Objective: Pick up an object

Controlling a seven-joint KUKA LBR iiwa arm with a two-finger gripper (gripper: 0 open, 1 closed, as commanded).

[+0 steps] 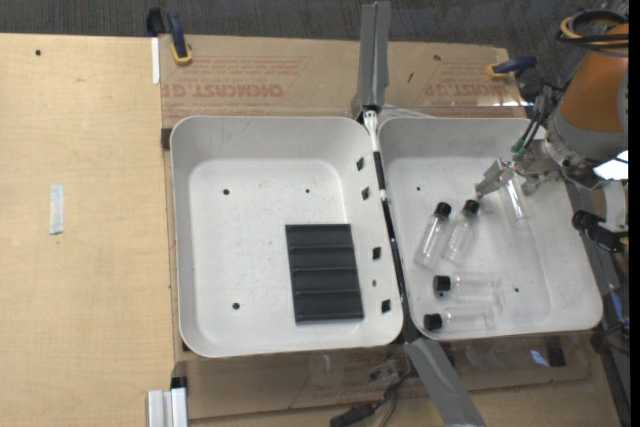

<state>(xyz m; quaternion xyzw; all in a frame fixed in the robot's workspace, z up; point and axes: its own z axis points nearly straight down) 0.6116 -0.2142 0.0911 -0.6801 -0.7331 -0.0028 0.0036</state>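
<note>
Several clear vials with black caps lie in the right bin [560, 315]. Two of them, one vial [432, 233] and a second vial [459, 235], lie side by side near the bin's middle, caps pointing up the view. A third vial [468, 286] and a fourth vial [462, 320] lie near the front wall, caps to the left. My gripper [494, 181] hangs low over the right bin's back right part, just right of the two middle vials. A faint clear vial [516, 201] lies right beside it. I see nothing clearly held.
A black ridged block [324, 272] lies flat in the left bin [200, 215]. A metal divider [374, 65] rises between the bins at the back. The arm's orange band [597, 90] is at the upper right. Clamps [172, 33] hold the cardboard at the back.
</note>
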